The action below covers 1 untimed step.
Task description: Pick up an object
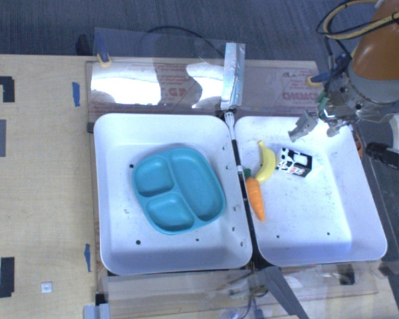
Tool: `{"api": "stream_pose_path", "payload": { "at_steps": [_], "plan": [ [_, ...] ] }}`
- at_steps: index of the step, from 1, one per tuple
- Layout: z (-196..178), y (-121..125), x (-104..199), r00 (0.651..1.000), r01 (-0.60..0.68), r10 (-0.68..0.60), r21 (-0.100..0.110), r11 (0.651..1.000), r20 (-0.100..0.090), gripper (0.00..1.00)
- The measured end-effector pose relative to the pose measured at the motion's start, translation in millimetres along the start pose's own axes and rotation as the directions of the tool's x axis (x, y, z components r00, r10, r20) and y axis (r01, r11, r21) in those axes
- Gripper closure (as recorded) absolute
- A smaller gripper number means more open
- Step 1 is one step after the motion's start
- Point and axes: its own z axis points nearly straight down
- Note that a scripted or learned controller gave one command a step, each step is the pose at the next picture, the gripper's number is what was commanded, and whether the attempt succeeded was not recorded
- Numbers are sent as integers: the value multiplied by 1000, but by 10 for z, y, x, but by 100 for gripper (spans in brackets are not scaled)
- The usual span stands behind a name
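Note:
In the right bin (332,224), a yellow banana (266,163) lies near the left wall, with an orange carrot (255,199) just below it. Beside the banana, to its right, sits a small black-and-white object (295,161). My gripper (317,127) hovers over the bin's upper right part, above and to the right of the black-and-white object. Its two fingers (300,130) stand apart, open, with nothing between them.
The left bin (113,178) holds a blue divided plate (178,189). A ridge (238,171) separates the two bins. Behind the bins stand a cardboard strip and clear plastic sheet (166,78). Yellow and black cables (349,15) loop above the arm at the upper right.

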Motion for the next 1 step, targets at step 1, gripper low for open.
{"api": "stream_pose_path", "payload": {
  "at_steps": [1],
  "plan": [
    [510, 502, 714, 996, -93, 93, 3, 996, -3, 0]
  ]
}}
